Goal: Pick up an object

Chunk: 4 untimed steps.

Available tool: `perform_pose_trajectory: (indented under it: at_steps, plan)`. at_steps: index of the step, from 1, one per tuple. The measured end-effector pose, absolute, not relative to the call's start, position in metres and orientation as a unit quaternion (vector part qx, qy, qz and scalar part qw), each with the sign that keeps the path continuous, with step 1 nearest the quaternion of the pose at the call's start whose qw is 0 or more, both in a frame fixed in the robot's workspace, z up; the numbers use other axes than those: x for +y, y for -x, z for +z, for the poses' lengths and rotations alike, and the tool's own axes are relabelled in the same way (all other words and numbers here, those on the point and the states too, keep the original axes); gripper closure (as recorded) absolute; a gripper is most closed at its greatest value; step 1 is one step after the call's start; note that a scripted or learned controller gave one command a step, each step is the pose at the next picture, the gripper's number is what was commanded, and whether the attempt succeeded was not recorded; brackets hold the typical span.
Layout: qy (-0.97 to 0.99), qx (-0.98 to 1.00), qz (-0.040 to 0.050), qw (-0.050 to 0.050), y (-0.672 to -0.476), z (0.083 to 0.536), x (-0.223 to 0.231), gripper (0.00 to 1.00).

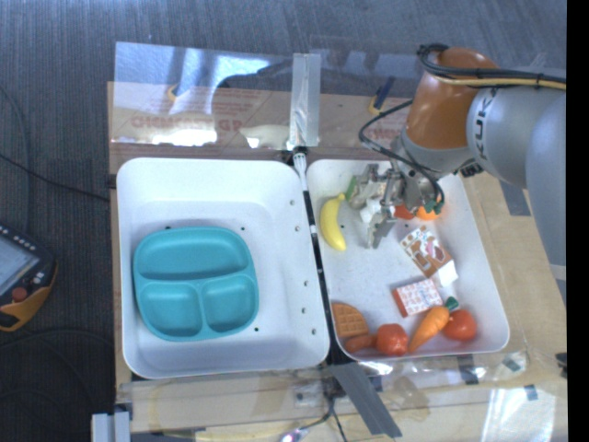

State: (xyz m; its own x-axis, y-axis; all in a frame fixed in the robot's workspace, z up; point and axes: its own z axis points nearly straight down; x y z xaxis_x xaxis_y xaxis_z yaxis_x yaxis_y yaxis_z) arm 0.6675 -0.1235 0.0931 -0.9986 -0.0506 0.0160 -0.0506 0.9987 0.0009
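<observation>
- At five o'clock in the right bin, a carrot and tomatoes are seen lying unlifted.
- At twelve o'clock there, the gripper is lowered beside the banana; its finger state cannot be told.
- No pick is judged completed.

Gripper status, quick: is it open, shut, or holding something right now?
Gripper: cannot be told. It hangs over the back of the right bin, beside the banana, with nothing visibly held.
</observation>
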Motion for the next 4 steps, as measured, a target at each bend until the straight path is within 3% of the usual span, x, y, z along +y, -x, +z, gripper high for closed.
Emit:
perform_pose_trajectory:
  at_steps: [1, 2, 3, 4]
  plan:
    - [-0.044, -0.999, 0.0027, -0.006, -0.604, 0.09, -0.168, 0.0]
    - [0.01, -1.0, 0.0005, -0.008, -0.571, 0.091, -0.178, 0.0]
    - [0.082, -0.997, 0.0007, -0.005, -0.643, 0.09, -0.192, 0.0]
    - [0.081, -0.997, 0.0016, -0.009, -0.646, 0.103, -0.19, 1.0]
